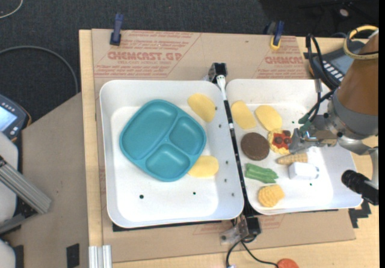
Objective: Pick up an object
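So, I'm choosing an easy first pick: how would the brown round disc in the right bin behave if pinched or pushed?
The brown disc looks flat and low, so it would probably slide rather than roll or tip. Its thin edge gives the gripper little to pinch. It looks like toy food, so likely light and rigid.

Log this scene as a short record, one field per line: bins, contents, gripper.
left bin: teal divided plate, two yellow pieces, one above and one below its right side
right bin: brown disc, green piece, yellow corn-like piece, white piece, red item, two yellow pieces up top
gripper: low over right bin, beside the red item; grasp unclear
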